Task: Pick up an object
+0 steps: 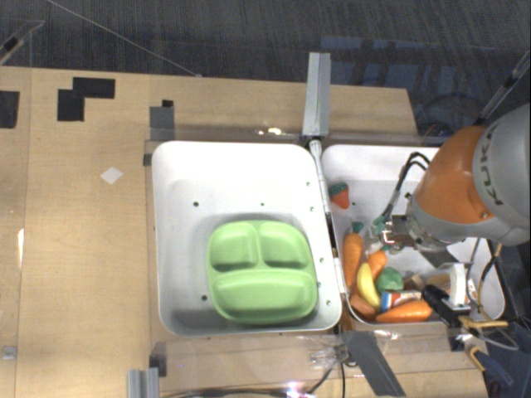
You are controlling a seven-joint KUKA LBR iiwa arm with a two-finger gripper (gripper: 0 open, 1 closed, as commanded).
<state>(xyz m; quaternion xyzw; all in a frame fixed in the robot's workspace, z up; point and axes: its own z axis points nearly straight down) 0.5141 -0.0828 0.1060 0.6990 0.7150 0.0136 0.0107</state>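
Observation:
The right bin holds a pile of toy food near its front left corner: an orange carrot, a yellow banana, a green piece, another orange carrot lying across the front, and a small red strawberry further back. My gripper hangs over the right bin just above and right of the pile, under the orange wrist band. The wrist hides its fingertips.
The left bin holds a green divided plate at its front right. A metal divider post stands between the bins at the back. Cables and black fittings crowd the right bin's front right corner.

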